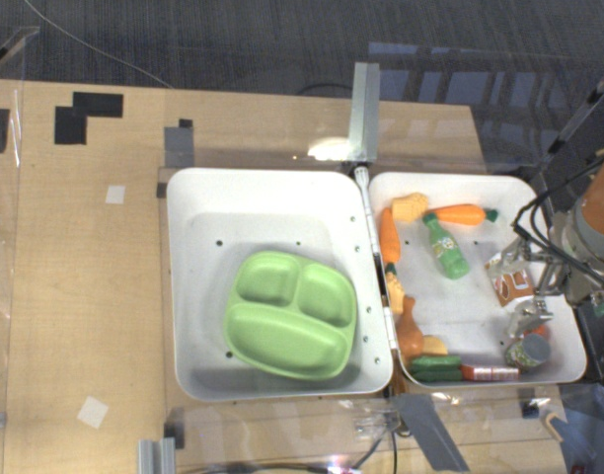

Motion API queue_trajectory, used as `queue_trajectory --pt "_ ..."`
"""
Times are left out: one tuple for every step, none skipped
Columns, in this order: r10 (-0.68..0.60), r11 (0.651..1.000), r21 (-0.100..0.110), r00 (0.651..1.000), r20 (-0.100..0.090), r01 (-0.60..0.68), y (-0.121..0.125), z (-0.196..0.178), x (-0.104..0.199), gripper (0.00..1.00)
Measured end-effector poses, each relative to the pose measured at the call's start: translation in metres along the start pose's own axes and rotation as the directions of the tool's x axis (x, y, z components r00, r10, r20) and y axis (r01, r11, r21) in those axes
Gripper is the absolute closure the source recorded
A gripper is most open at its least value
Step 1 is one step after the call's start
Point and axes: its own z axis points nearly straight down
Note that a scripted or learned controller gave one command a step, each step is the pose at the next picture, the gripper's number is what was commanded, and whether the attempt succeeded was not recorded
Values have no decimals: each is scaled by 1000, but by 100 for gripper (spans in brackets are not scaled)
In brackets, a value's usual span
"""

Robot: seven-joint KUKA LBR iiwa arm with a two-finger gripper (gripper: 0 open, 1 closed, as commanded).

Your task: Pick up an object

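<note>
Low at the right edge of the frame, reaching in over the right bin: gripper, a tangle of metal parts and black cables below the grey arm with its orange band. Released or clenched, not to be made out from this slant; nothing seen clearly grasped. Right against the gripper, on its left side and seemingly touching or partly beneath it: a small brown-and-white packet, lying on the bin floor. Just below the gripper, toward the lower right corner of that bin: a round grey can, close to the metal but whether touching cannot be told. Farther left along the bottom wall: a red tube end to end with a dark green cucumber. Well apart, up and to the left in the bin's middle: a green bottle, lying tilted, and above it a carrot near the top wall. Along the left wall: a yellow piece, a long orange item and, lower, a brown pear-shaped thing. Beyond the divider, in the left bin at centre frame: a green divided plate, set askew. Under both bins: the pale wooden bench.
</note>
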Motion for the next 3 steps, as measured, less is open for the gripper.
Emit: queue_trajectory --pt "101 995 1 995 2 -101 -38 112 2 0" --pt "-91 996 3 996 7 91 -42 118 -32 0" --pt "-98 995 8 995 22 98 -41 103 -38 100"
